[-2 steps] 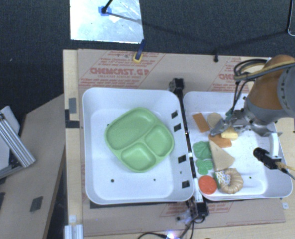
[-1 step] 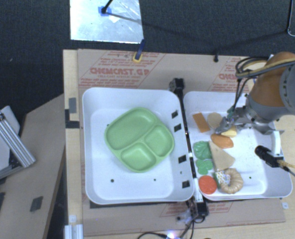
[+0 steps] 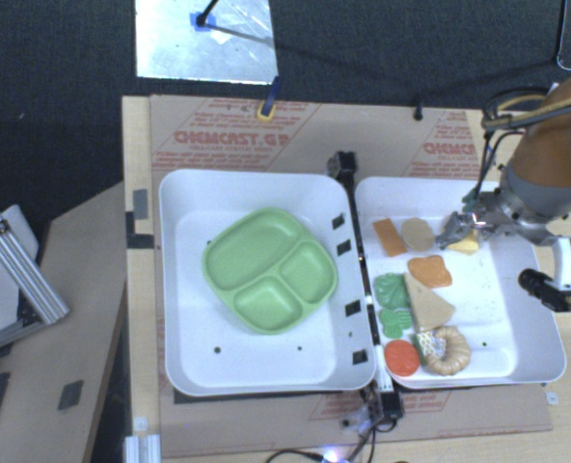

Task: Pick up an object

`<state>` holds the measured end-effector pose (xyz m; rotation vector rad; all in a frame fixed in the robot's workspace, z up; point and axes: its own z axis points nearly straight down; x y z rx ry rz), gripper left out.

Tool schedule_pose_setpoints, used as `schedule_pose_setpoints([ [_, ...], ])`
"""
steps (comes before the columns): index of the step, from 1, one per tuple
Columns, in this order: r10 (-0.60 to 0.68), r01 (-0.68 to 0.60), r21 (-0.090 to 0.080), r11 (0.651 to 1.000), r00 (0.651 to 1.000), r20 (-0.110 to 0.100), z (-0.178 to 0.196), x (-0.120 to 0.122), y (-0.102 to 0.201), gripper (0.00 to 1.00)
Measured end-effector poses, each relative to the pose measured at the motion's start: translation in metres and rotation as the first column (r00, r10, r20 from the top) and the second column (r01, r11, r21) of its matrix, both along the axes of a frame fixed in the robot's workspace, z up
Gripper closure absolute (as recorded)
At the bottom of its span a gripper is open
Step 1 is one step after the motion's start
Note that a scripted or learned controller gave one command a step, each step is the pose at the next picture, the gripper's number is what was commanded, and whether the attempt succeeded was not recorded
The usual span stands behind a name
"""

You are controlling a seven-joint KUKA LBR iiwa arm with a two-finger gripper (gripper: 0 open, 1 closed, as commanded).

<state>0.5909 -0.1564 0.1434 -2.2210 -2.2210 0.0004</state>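
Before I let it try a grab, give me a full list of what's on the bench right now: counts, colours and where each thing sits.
Bins: 2, white, side by side.
Divided plate: 1, light green, left bin.
Cracker: 1, orange, right bin, far left.
Round piece: 1, tan, beside it.
Yellow piece: 1, at the gripper.
Bread piece: 1, orange, middle.
Leaf: 1, green, left wall.
Wedge: 1, tan.
Tomato: 1, red, near corner.
Doughnut: 1, tan, beside it.
Gripper: 1, grey, right bin's far side.

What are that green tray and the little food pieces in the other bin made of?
The green tray looks like moulded plastic: one even pale green, smooth, with soft-edged compartments. The food pieces, such as the red tomato and the bagel, look like plastic or rubber toys, judging by their flat, uniform colours. The bins look like smooth white plastic.
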Motion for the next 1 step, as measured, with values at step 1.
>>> schedule_pose_setpoints([
  [1, 0.004, -0.004, 0.000, 1.000, 1.000, 0.001, 0.0585, 0.0040, -0.0012, 1.00],
])
